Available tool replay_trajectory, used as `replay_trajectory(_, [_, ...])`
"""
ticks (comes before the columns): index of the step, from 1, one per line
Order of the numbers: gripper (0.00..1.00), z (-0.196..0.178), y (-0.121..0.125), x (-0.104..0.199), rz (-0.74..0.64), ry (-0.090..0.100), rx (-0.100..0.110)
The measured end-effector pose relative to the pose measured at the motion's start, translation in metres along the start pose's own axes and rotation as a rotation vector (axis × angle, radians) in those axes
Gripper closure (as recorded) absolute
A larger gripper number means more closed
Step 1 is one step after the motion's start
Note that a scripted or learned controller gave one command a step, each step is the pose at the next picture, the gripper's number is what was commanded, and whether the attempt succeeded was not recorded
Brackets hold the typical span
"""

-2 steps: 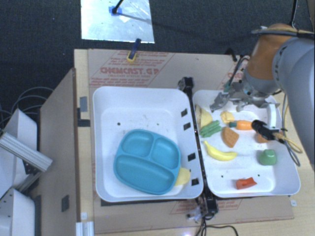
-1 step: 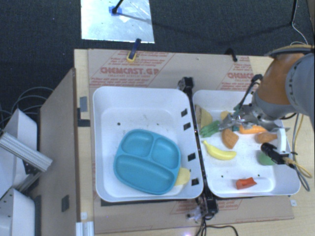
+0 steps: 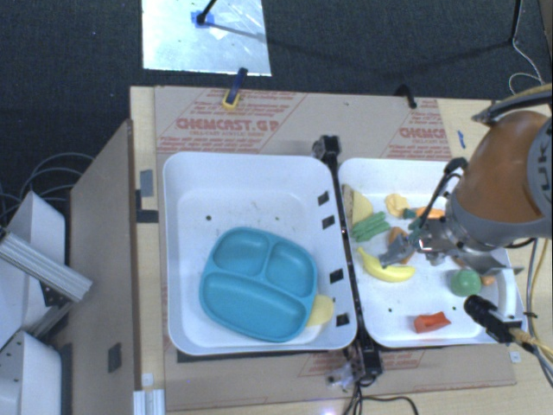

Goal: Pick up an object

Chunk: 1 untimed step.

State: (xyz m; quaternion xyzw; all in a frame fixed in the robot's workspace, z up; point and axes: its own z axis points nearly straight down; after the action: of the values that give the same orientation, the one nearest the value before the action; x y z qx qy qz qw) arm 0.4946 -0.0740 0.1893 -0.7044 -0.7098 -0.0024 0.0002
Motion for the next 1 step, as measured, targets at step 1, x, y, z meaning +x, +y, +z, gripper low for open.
replay_trajectory(1, [0.00,0.0340,-0.0097,-0.0455,0.011,-0.005,0.005])
